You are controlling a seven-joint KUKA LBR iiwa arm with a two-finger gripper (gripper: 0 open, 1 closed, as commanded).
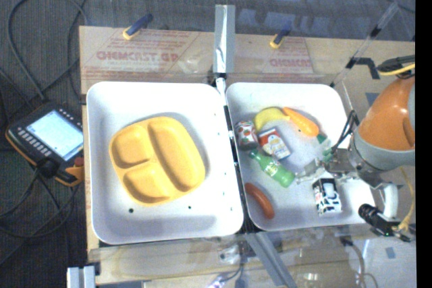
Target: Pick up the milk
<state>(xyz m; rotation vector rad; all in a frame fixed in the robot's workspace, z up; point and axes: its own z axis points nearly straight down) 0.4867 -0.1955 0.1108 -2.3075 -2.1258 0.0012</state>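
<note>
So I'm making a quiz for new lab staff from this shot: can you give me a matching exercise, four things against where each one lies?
Things:
1. yellow tray
2. milk carton
3. sausage
4. carrot

Places:
A. right bin, far side, beside the banana
B. left bin
C. right bin, near edge, close to the divider
D. right bin, near right corner, just under the gripper

Pairs: 1-B, 2-D, 3-C, 4-A
</note>
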